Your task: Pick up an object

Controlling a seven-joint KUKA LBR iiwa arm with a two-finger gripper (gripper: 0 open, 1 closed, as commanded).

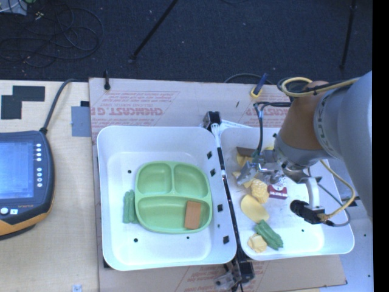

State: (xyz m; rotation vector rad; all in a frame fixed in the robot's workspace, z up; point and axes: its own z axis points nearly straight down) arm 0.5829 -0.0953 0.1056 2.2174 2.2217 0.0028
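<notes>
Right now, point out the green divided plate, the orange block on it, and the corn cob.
green divided plate (155, 178): camera view, upper left compartment floor.
orange block (192, 215): camera view, middle of its top face.
corn cob (259, 191): camera view, middle of its yellow kernels.

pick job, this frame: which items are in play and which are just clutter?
In play: gripper low in the right bin, among the corn cob, yellow piece and green vegetable.

Clutter: green divided plate, orange block, green item, teach pendant.
</notes>
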